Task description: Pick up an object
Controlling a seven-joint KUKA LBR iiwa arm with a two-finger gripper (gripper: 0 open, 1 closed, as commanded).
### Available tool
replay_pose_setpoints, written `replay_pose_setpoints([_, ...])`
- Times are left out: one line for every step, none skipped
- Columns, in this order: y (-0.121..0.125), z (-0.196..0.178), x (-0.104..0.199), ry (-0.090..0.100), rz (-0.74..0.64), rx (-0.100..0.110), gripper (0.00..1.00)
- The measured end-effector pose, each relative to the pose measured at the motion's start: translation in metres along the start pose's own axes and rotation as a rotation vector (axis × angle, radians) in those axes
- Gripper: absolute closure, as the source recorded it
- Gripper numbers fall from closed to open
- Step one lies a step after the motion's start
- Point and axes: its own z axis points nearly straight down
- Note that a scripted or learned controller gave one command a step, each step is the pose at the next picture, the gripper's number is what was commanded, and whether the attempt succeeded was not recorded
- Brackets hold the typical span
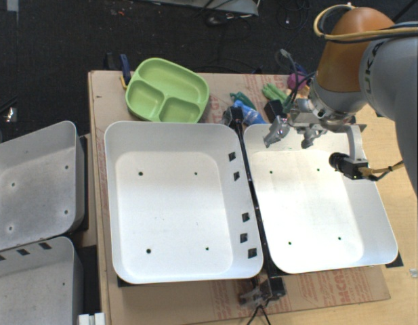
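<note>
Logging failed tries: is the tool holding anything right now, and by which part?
Nothing is held. The tool hangs open over the far edge of the right bin, with only bare bin floor between its fingers.

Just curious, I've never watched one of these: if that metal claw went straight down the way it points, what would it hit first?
Probably the bare floor of the right-hand shallow white bin, near its back edge. The grey two-finger gripper points down there with nothing seen beneath it, though depth is unclear.

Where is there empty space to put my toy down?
The left bin is bare from wall to wall. The right bin is bare at its near half; the gripper hovers over its far edge. It's crowded behind the bins, by the green tray.
</note>
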Motion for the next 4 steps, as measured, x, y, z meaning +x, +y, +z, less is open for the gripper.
replay_pose_setpoints([0.002, 0.053, -0.01, -0.001, 0.004, 0.0, 0.0])
replay_pose_setpoints([0.001, 0.106, -0.01, 0.0, 0.003, -0.001, 0.0])
replay_pose_setpoints([0.002, 0.093, -0.01, -0.001, 0.004, -0.005, 1.0])
replay_pose_setpoints([0.002, 0.03, -0.009, 0.0, 0.002, -0.007, 1.0])
